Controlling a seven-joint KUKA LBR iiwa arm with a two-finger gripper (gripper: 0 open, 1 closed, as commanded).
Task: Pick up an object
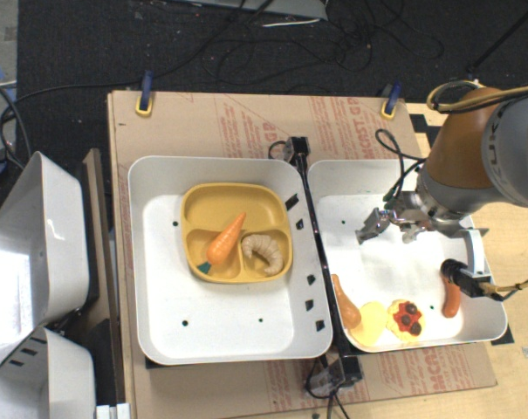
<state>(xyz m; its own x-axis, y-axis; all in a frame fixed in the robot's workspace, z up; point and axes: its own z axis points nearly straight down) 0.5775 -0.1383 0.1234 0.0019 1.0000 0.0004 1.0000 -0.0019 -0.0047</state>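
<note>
Several toy foods sit along the lower edge of the right white bin point(351, 177): an orange sausage-shaped piece point(453, 301) at lower right, a pale yellow pastry with dark red berries point(405, 319), and an orange pear-shaped piece point(346, 304). Gripper point(379, 225) hovers above them, mid-bin, touching none; whether it's open, can't tell. Over in the left white bin point(150, 234), a yellow divided plate point(237, 197) carries an orange plastic carrot point(226, 239) and a beige curled shrimp point(264, 252). Arm reaches in from the right, orange band up.

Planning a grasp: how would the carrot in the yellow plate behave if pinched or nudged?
The carrot looks like rigid moulded plastic, so probably stiff and light. Its tapered round body may roll or slip from a pinch. It leans across the yellow plate divider, so a nudge might tip it.
</note>
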